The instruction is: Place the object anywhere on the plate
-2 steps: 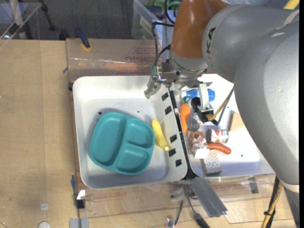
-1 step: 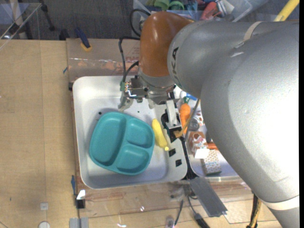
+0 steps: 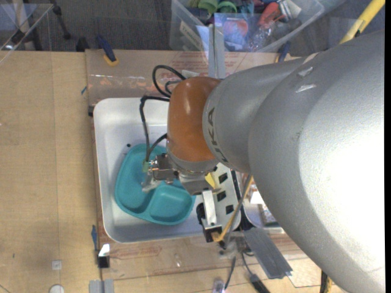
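Camera view, looking down at a slant. You see the grey arm coming in from the right and covering most of the right half of the picture. Its orange band sits just above the wrist, over the middle of the left white bin.

Below the orange band the wrist ends in a small metal part, the gripper, which hangs directly over the teal plate. You cannot tell from this angle how the gripper stands, because the wrist hides it from above. No object can be made out at the gripper.

The teal plate lies inside the left bin, toward its near right part. It looks divided: a rounded compartment shows at its near right side and a broader one at its left. The wrist covers the far right part of the plate. You cannot tell whether any object lies on the plate; its visible surface shows bare teal.

Black cables loop from the wrist across the far part of the bin. A white bracket with black slots hangs just beside the plate's right edge.

Beyond the bench, at the top, a clear tub of coloured items stands well apart from the bin. The bench top at left is plain wood.
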